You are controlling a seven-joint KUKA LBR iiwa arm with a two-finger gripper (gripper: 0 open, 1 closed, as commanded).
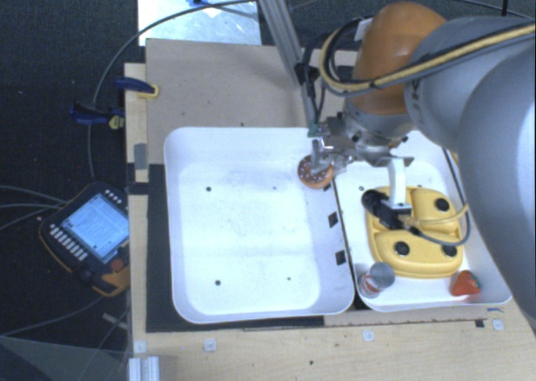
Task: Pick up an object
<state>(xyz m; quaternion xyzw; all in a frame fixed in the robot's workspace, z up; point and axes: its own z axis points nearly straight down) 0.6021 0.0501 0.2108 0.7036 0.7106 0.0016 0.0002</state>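
I am hanging my gripper [321,162] over the right edge of the left white bin [193,287], near its far right corner, directly above a small round brown-and-orange object [316,174]. Cannot tell how my jaws are standing, nor whether the object is between them. I am judging it the target, since it is sitting apart. The right white bin [494,291] is crowding a yellow plastic toy [423,241], a grey cap [381,275] and a red piece [465,284].

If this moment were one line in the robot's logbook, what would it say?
gripper: at left bin right rim | small round orange-brown object: at fingertips, grasp unconfirmed | right bin: yellow toy, red piece, grey piece
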